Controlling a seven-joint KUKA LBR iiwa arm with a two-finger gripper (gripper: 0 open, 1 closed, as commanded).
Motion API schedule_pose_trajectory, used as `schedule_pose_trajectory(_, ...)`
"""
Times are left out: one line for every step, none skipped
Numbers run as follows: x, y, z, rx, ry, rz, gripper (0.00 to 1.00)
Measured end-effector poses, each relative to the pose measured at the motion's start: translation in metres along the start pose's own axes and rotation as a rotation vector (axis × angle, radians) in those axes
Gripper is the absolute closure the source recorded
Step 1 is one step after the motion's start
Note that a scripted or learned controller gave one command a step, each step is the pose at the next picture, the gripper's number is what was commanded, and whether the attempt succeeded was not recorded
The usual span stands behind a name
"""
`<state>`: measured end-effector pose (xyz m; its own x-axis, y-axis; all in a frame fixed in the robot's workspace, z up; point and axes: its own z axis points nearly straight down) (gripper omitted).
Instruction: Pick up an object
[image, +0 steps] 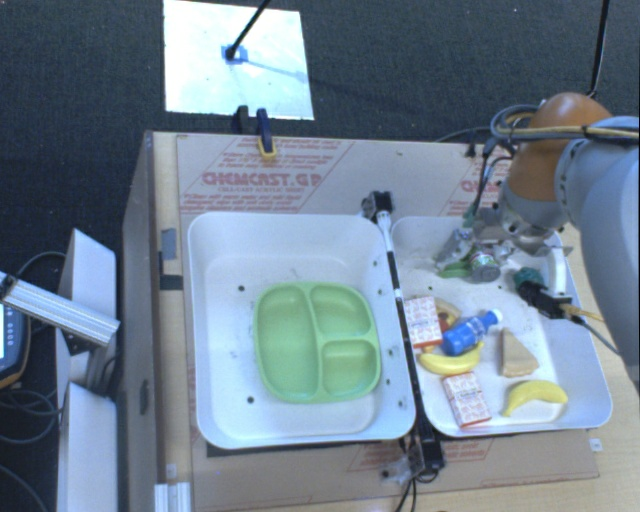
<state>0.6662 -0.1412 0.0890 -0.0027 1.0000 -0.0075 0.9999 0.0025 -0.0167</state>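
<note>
Your jaws (478, 252) sit low at right bin's (590, 400) far edge, over green item (456, 268); open or closed, can't tell. Blue bottle (468, 333) mid-bin, long axis diagonal, cap toward far-right corner.

The left bin (215, 300) is white and holds a pale green divided plate (317, 342). The right bin (590, 385) is white too. In it lie a blue bottle (468, 332) with a white cap, a yellow banana (449, 362) just beside it, a second yellow banana (534, 396) nearer the right corner, a tan wedge (517, 354), and two small cartons (422, 320) patterned red and white. A green thing (454, 268) lies at the far side, too small to name. The tabletop (290, 180) is light brown with red lettering. The arm (590, 180) is grey with an orange band (545, 150)
</note>
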Motion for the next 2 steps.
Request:
schedule_pose_trajectory(0.0, 0.001, -0.014, 0.0, 0.001, -0.003, 1.0)
schedule_pose_trajectory(0.096, -0.02, -0.12, -0.023, 0.009, -0.003, 1.0)
